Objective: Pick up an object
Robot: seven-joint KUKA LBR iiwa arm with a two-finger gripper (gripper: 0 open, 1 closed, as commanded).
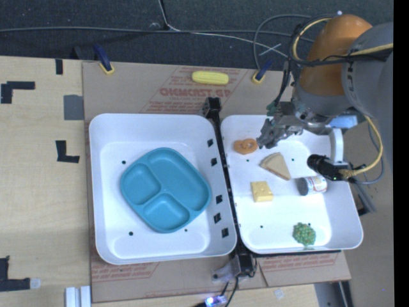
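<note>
Your gripper (268, 137) hung right of the small orange piece (245, 146); whether it was open I cannot tell. The piece looked light and stiff, so you could take it across its sides.

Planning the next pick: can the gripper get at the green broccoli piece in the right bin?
Probably yes. The broccoli piece lies alone near the right bin's front corner, nothing over it; the gripper hangs farther back, near the doughnut.
</note>
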